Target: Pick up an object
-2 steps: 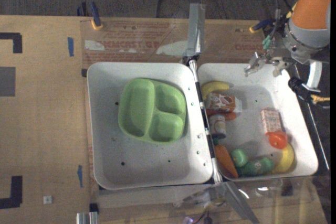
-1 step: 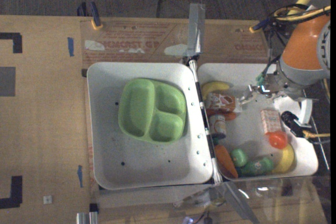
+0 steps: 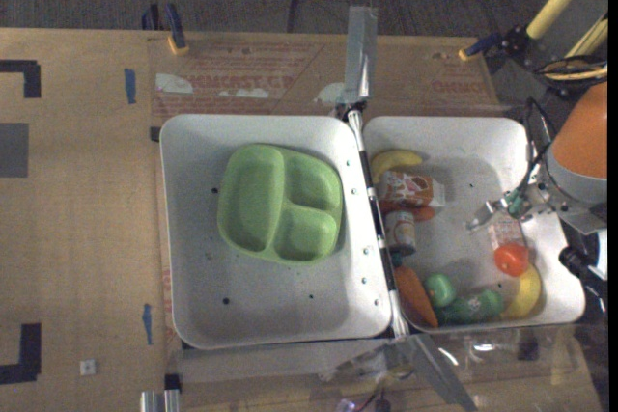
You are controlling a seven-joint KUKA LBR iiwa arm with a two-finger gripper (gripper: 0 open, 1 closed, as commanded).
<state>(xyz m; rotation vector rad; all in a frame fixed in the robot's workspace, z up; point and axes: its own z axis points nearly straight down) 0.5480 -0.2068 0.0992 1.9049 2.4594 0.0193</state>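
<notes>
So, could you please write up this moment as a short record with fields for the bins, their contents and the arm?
left bin: holds a green divided plate
right bin: holds several small items
along divider: banana, orange carton, small can, carrot
front edge: green items, second banana
arm: reaches in from the right, orange band at the frame edge
tool: low over the right bin, near an orange-red ball
grasp: not visible
</notes>
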